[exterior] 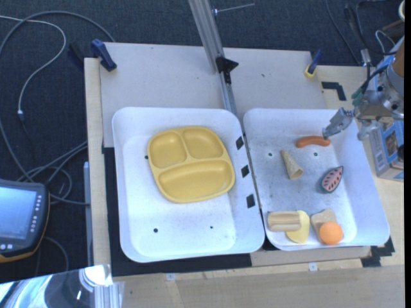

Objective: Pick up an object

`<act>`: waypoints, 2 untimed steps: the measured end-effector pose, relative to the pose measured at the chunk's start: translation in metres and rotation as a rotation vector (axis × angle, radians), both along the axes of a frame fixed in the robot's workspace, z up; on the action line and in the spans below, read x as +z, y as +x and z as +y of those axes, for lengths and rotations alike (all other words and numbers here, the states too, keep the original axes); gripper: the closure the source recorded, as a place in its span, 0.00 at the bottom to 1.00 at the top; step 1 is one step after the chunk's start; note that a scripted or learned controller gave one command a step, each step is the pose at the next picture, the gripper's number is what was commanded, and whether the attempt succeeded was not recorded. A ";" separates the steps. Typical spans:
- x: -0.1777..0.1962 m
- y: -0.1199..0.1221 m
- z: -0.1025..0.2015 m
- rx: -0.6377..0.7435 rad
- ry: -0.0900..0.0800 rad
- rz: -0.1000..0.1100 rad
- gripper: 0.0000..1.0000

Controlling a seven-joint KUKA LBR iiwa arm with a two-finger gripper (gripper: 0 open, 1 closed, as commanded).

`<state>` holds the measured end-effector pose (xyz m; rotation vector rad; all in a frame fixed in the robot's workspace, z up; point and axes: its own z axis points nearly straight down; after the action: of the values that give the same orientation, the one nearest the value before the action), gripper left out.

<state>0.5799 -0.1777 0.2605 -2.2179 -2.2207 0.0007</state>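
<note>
One toy sausage (313,142) lies near the far edge of the right bin (359,172), its long axis running left-right, just left of and touching or nearly touching the gripper (335,124) (whether that claw is spread or pressed together I cannot tell).

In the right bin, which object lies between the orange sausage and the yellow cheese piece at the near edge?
The camera view shows a tan cone between the sausage and the cheese piece; bare bin floor follows below it.
</note>
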 end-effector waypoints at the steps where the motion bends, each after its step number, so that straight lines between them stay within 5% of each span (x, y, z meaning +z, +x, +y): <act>1: 0.000 0.000 0.000 0.000 0.000 0.000 0.00; 2: -0.043 0.003 0.002 0.000 0.000 0.003 0.00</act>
<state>0.5833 -0.1758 0.2179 -2.2168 -2.2186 0.0038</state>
